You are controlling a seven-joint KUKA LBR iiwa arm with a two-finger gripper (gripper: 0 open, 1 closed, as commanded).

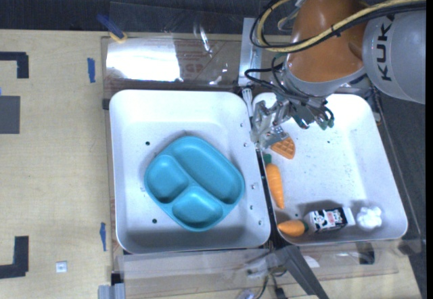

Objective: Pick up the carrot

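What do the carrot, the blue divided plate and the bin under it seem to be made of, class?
Carrot: probably moulded toy plastic, given its even orange and smooth skin. Blue divided plate: plastic, one flat colour with soft sheen on rounded compartments. Left bin: white, likely plastic or coated metal; glossy with glare, so uncertain.

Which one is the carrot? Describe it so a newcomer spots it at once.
Start at the right-hand white bin and follow its left wall. The carrot lies along that wall, about halfway down, below the waffle-like orange piece and above the rounded orange lump. It alone is long, slim and tapered, with a small green top.
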